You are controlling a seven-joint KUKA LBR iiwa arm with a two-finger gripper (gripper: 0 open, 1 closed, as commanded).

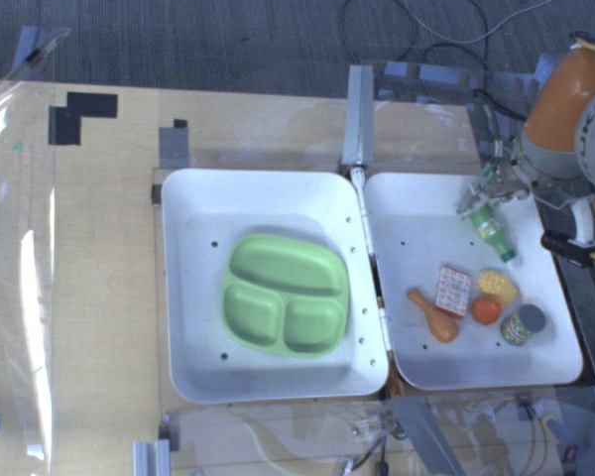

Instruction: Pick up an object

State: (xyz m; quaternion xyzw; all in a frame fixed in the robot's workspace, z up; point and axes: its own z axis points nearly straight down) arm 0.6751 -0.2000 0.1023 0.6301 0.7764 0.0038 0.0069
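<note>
End effector (pixel 491 188) sits over the green bottle's (pixel 490 230) upper end; bottle's long axis runs down-right; finger state indeterminable.

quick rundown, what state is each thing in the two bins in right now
Green three-compartment plastic tray: flat in left bin, nothing in it.
Green plastic bottle: lying on its side, under the tool.
Orange drumstick toy: lying flat.
Small can: tipped on its side.
Red round tomato toy: resting beside the can.

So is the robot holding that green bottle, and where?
It cannot be told. The end effector sits right at the top end of the green bottle, but the view is too small to show a grip.
</note>
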